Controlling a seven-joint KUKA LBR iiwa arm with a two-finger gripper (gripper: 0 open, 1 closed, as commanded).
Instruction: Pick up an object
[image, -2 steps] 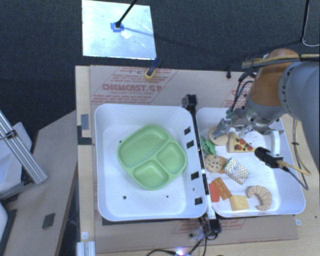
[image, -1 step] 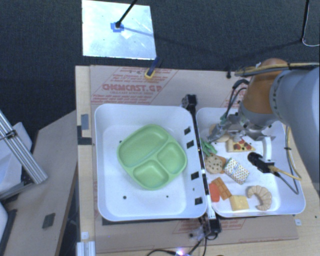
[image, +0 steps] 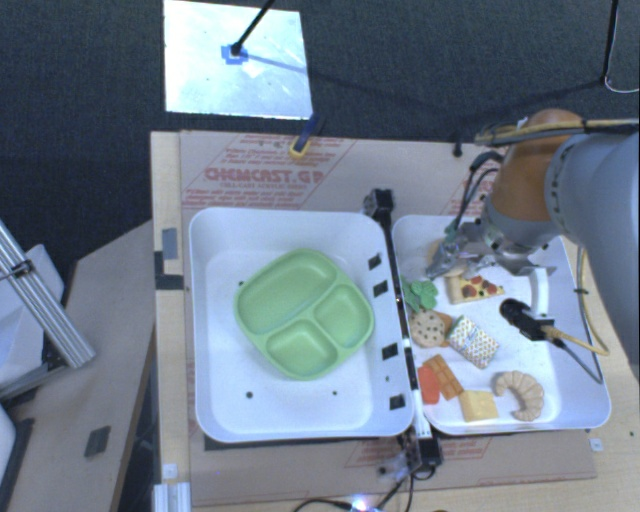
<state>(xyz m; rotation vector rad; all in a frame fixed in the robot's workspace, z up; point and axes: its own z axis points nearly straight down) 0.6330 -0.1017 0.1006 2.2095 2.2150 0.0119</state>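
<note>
Pizza slice (image: 472, 289): lies in the right bin (image: 590, 400), just below the gripper (image: 452, 252).
Gripper: low over the bin's upper left; fingers blurred, spread unclear, nothing seen between them.
Hidden: arm (image: 575, 190) covers the bin's upper right corner.
Count: two bins; one green divided plate (image: 303, 312) in the left bin (image: 215, 400); one cookie (image: 429, 327), one croissant (image: 521, 392).

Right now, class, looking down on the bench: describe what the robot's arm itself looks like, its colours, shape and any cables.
The arm is a thick, rounded grey tube with an orange band above the wrist. Thin dark cables loop beside the wrist, down toward a small metal gripper.
</note>
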